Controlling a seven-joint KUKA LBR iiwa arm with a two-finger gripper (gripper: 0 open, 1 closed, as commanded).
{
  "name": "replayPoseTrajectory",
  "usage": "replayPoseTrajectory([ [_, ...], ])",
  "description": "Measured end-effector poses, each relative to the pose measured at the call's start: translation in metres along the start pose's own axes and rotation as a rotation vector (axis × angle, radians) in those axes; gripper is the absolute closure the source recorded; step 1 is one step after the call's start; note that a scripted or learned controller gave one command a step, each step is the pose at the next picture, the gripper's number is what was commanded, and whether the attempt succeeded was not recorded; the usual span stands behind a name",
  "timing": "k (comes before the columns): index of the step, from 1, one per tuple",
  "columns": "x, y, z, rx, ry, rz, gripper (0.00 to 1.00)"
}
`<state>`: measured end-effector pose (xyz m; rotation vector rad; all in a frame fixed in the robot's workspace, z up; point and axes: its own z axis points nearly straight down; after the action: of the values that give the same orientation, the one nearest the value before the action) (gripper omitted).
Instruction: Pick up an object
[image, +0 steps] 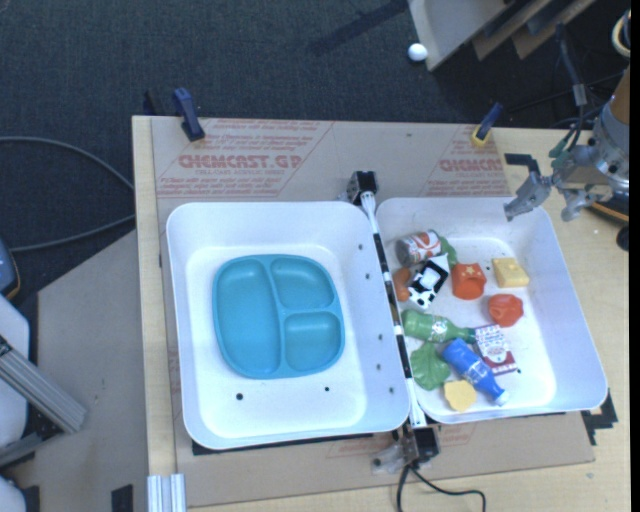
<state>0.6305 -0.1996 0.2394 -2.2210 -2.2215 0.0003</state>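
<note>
- Camera view: the gripper (548, 196) is hovering over the right bin's (560, 262) far corner, fingers spread apart, pinching nothing.
- Toys are lying in that bin: a blue bottle (472, 367), a red cup (467, 280), a yellow block (509, 272).
- A blue divided plate (279, 314) is sitting in the left bin (195, 260).
- Red lettering on the cardboard (300, 150) is showing, too blurred to read surely.

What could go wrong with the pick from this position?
1. The toys in the right bin are packed close: the blue bottle, a yellow piece and a red-and-white packet touch or overlap, so a descent there may catch two things or push them apart.
2. The gripper hangs over the bin's far right corner, away from the toys, so closing there would likely grasp nothing.
3. The yellow block sits near the bin's sloped wall, which may block a finger.
</note>
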Motion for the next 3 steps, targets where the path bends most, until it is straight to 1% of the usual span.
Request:
replayPoseTrajectory([
  [1,-0.016,-0.028,0.14,-0.007,-0.003,0.0,0.0],
  [2,-0.015,-0.027,0.129,-0.011,-0.002,-0.001,1.0],
  [3,-0.015,-0.027,0.129,-0.011,-0.002,0.0,0.0],
])
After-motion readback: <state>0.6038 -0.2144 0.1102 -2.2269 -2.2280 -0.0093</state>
